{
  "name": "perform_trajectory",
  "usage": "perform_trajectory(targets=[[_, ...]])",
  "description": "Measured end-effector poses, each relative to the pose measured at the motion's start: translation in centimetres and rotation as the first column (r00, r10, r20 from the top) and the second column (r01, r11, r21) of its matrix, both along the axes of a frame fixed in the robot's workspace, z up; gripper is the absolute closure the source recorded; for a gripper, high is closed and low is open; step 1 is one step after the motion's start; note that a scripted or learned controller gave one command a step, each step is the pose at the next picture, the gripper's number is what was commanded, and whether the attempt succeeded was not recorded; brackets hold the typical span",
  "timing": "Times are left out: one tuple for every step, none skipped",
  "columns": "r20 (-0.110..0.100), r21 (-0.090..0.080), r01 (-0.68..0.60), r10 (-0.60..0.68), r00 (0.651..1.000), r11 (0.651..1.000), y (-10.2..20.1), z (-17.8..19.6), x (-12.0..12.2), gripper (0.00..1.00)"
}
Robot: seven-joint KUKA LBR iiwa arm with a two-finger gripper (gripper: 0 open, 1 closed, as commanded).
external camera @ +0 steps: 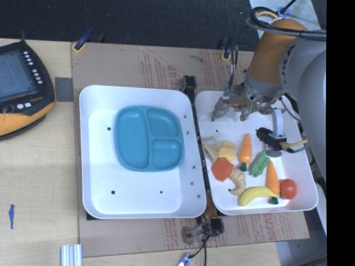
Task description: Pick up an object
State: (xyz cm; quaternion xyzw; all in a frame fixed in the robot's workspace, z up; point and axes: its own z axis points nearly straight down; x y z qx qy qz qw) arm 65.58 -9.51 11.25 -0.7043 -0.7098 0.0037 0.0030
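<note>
Wooden surface [39, 176] carries two white bins; the left bin [89, 148] holds a blue plate [148, 137]. Over the right bin's [299, 201] far end (toy food [244, 168] lies nearer) the hand [232, 111] hangs open, gripping nothing.

Even overhead light, soft focus, mild glare on white plastic.

We see the two shallow white plastic bins [94, 148] lit brightly from above, their walls nearly washed out, with a pale sheen on the turquoise divided plate [148, 136]. Shadows are short and faint: a soft one under the grey arm with its orange band [274, 54]. The dark carpet at the top goes almost black. We find the whole frame slightly soft and grainy, small toys blurring at their edges.
</note>
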Motion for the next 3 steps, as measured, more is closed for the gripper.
perform_trajectory(targets=[[0.005,0.0,0.002,-0.002,1.0,1.0,0.2,-2.1,0.0,0.0],[0.002,0.0,0.0,0.0,1.0,1.0,0.1,-1.0,0.0,1.0],[0.002,0.0,0.0,0.0,1.0,1.0,0.1,-1.0,0.0,0.0]])
